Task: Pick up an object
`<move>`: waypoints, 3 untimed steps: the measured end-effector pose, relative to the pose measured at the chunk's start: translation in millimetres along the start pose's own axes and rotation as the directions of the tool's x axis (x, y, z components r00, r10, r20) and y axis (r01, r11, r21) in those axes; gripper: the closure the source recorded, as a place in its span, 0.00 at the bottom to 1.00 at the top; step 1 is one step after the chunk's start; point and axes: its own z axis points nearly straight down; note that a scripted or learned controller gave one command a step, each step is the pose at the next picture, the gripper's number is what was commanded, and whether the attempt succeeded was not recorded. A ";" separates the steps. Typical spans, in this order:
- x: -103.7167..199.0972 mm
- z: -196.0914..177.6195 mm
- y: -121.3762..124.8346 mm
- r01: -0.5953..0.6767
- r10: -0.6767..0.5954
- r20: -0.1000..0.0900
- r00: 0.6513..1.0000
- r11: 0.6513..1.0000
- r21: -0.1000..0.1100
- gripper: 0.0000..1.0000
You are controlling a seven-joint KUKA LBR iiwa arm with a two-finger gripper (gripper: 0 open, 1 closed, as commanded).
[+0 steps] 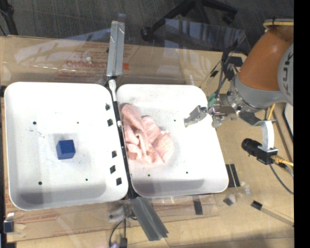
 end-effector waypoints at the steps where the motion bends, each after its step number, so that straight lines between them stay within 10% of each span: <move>1: -1.3 127.0 65.1 0.029 -0.029 0.000 1.000 1.000 0.002 0.00; 2: 57.3 172.0 66.4 0.062 -0.062 0.001 0.998 0.998 0.000 0.00; 3: 50.3 113.8 55.6 0.159 -0.159 0.001 0.987 0.987 -0.003 0.00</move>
